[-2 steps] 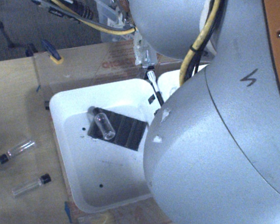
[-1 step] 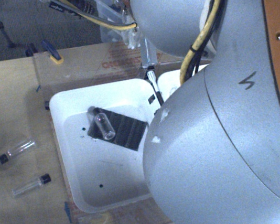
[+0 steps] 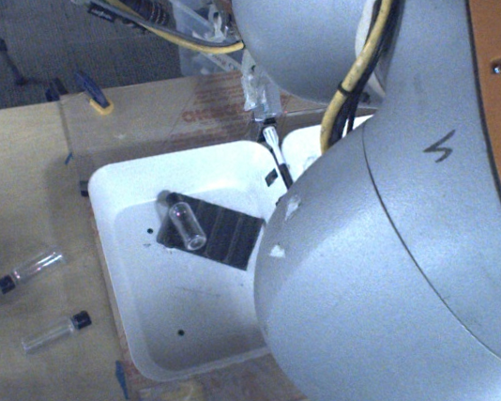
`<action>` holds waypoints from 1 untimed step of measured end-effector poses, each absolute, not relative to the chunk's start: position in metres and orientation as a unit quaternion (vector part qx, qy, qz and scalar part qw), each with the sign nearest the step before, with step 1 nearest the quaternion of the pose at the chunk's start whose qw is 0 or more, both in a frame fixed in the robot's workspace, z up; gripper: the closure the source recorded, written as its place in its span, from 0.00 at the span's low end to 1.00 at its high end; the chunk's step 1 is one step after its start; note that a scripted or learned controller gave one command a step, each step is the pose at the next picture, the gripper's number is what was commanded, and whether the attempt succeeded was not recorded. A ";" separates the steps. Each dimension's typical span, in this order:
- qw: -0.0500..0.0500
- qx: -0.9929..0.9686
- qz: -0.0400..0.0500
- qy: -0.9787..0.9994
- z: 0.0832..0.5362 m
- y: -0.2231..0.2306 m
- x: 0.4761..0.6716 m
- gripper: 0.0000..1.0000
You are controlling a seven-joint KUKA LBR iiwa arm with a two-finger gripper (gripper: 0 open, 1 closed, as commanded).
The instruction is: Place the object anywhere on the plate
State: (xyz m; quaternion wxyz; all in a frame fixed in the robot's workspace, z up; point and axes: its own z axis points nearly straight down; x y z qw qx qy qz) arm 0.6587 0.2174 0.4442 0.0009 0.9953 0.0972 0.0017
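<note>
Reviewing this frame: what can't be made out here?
- Right bin: the arm covers all but a corner.
- Left bin: its right part lies behind the arm.
- Dark plate: lower right corner hidden by the arm.
- Clear vial on the plate: contents too small to tell.

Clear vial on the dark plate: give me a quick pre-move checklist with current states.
1. Clear glass vial lying on the dark rectangular plate: ok.
2. Plate inside the left white bin: ok.
3. Vial wholly within the plate's edges: ok, near its upper-left corner.
4. Gripper's position: cannot tell, the grey arm blocks the view.
5. Right bin's contents: cannot tell, mostly covered by the arm.
</note>
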 end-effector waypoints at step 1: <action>0.001 0.995 0.002 0.096 0.454 0.217 0.659 1.00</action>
